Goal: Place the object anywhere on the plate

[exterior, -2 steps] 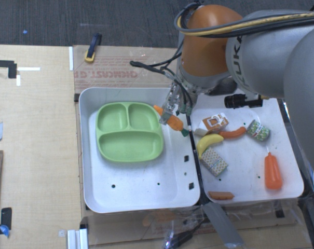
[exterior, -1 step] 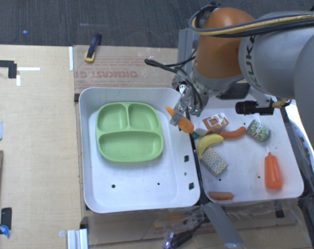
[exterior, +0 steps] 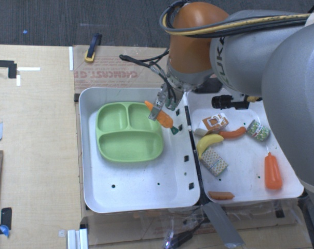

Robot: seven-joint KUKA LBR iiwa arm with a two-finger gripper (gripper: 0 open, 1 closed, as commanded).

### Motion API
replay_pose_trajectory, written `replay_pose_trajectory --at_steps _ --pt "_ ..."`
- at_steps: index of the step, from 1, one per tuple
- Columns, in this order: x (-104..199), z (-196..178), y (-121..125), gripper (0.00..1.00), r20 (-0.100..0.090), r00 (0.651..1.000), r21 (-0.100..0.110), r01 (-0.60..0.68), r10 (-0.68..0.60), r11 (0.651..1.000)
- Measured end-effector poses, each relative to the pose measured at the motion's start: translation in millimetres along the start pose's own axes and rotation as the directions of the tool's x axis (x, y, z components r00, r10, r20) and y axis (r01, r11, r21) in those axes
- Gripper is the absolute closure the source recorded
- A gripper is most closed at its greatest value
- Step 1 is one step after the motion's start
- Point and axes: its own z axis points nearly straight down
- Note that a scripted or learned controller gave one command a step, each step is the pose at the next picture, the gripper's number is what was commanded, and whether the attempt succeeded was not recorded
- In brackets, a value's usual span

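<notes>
A green divided plate lies in the left white bin, toward its upper left. My gripper hangs over the plate's upper right corner. It is shut on a small orange toy carrot. The carrot slants down to the right, and its green end sticks out past the plate's rim, close to the wall between the bins. The arm's orange wrist band sits just above the gripper and hides the back edge of the bins.
The right bin holds a banana, a red sausage, a small white and orange box, a green and white packet, a patterned block, an orange bottle and another sausage. The left bin's floor in front of the plate is bare.
</notes>
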Motion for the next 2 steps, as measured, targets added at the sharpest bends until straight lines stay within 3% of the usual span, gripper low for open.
replay_pose_trajectory --at_steps 1,2 --pt "60.0 5.0 4.4 1.0 -0.002 0.99 0.001 0.142 -0.142 0.99" --pt "59.8 4.9 4.3 0.0 -0.001 0.99 0.0 0.141 -0.141 0.99"
